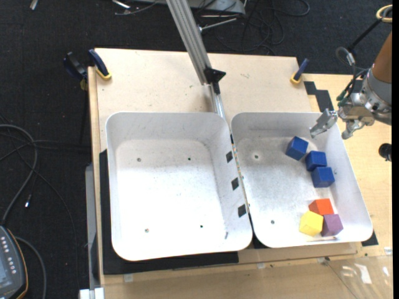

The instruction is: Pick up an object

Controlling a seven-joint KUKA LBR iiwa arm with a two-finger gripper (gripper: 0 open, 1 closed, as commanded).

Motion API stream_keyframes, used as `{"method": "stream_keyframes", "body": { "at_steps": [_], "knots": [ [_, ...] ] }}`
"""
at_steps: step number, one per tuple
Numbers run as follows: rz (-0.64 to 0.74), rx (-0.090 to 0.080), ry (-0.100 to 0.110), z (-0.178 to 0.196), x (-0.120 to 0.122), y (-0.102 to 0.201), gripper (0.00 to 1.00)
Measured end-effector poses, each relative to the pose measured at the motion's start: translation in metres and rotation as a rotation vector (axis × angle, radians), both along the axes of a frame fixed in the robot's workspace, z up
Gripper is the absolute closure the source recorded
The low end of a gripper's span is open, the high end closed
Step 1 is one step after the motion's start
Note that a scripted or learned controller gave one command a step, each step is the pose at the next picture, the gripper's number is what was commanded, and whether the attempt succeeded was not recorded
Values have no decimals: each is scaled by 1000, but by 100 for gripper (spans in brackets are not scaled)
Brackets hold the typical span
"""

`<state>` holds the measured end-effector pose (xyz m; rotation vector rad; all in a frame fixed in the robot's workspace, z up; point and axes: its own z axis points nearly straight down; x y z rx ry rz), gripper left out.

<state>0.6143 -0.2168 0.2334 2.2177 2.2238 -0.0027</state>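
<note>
Yellow block (311,223), orange block (322,206), purple block (333,224) clustered at right bin's (274,235) near corner; three blue blocks (315,161) farther back. Gripper (334,124) open, empty, above far rim; best lowered squarely astride one outlying blue block.

arm (383,73) cut off at right edge

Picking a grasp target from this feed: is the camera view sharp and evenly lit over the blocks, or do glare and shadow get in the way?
Camera view: light is soft and even, no hard glare on the right bin; the blue blocks and the yellow block read crisp with only faint shadows; the gripper at the bin's far right rim looks slightly soft, its fingers hard to make out.
</note>
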Motion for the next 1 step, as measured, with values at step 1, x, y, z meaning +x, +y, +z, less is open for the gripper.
{"method": "stream_keyframes", "body": {
  "at_steps": [1],
  "knots": [
    [3, 2, -3, 36, -21, 34, 0]
  ]
}}
